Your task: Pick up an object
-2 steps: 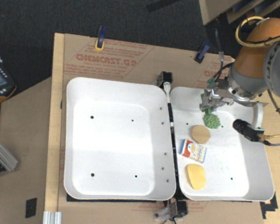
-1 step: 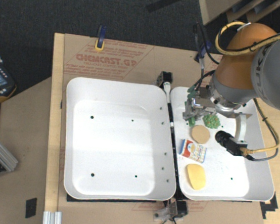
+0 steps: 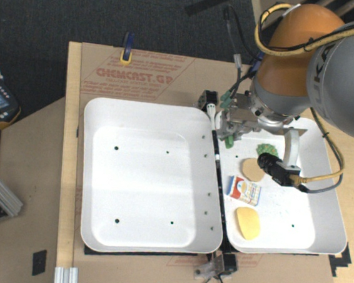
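Observation:
The right bin (image 3: 319,228) holds a green leafy piece (image 3: 268,150), a tan round cookie-like disc (image 3: 252,171), a small red, white and blue carton (image 3: 245,191) and a yellow oval object (image 3: 248,222). My gripper (image 3: 229,132) hangs low over that bin's far left corner, next to the divider between the bins. It is up and to the left of the green piece and the disc. A small green bit (image 3: 230,139) shows at the gripper's tip; I cannot tell what it is. The arm's grey and orange body covers the bin's far right part.
The left bin (image 3: 99,161) lies beside the right one, and both sit on a cardboard sheet (image 3: 140,71). A black cable fitting (image 3: 276,168) from the arm hangs over the disc's right side. A blue clip (image 3: 128,46) sits at the cardboard's far edge.

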Tool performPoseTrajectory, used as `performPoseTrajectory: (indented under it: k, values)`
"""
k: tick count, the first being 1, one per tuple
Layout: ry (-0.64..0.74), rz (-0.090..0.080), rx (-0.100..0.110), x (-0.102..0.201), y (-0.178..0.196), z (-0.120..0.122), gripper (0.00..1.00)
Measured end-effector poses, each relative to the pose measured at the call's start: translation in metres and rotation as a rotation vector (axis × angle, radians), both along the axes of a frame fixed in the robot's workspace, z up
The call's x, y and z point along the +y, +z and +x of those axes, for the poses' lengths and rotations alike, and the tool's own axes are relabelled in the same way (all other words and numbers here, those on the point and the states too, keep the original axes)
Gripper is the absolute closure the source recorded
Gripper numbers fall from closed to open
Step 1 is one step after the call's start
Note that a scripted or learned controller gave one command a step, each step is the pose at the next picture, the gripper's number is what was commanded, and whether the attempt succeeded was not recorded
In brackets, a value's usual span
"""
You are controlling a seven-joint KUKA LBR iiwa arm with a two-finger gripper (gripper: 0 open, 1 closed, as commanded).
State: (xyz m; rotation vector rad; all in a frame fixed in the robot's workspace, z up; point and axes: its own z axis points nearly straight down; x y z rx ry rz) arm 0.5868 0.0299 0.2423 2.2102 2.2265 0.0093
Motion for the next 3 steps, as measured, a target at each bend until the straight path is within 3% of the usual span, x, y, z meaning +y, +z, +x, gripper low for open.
performPoseTrajectory:
  k: [2, 3]
  values:
    - [-0.006, -0.002, 0.005, 0.006, -0.002, 0.012, 1.0]
    - [-0.004, 0.001, 0.008, 0.032, 0.019, -0.013, 1.0]
